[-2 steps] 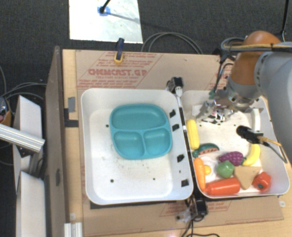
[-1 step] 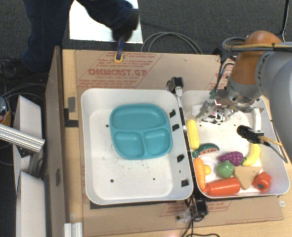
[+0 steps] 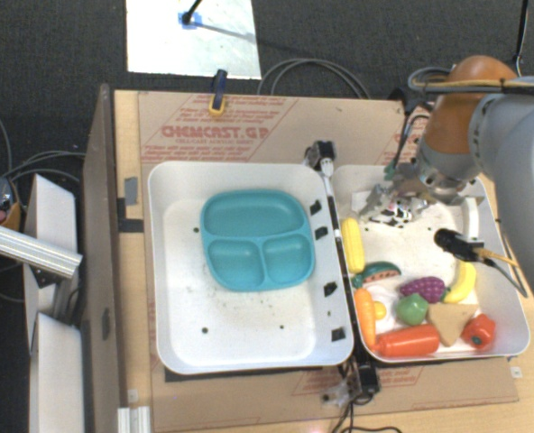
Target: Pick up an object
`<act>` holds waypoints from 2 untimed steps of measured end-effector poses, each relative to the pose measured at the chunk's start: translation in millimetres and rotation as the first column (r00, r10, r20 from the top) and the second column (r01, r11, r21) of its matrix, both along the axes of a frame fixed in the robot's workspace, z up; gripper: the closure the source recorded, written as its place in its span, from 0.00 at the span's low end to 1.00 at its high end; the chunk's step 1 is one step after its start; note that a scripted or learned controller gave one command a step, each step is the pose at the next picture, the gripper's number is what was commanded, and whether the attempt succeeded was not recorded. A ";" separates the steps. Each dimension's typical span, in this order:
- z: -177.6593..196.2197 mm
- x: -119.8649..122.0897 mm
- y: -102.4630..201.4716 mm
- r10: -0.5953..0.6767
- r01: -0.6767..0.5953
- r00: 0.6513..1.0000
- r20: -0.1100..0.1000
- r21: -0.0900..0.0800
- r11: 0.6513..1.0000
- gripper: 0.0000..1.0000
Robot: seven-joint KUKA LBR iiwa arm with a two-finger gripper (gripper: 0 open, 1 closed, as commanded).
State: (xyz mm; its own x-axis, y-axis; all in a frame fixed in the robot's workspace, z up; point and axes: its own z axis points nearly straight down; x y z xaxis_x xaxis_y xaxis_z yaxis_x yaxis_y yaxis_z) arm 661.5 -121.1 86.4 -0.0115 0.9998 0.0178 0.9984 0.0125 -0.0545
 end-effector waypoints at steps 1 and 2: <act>9.6 -0.9 -0.3 0.003 -0.003 1.000 -0.005 -0.001 1.000 1.00; 104.5 9.2 89.2 -0.001 0.002 0.998 0.064 -0.016 1.000 1.00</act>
State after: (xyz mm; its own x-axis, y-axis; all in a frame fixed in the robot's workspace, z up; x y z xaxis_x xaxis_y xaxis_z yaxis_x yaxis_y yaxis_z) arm 670.8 -31.8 190.9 -0.0106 0.9999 0.0006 0.9999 0.0106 0.0096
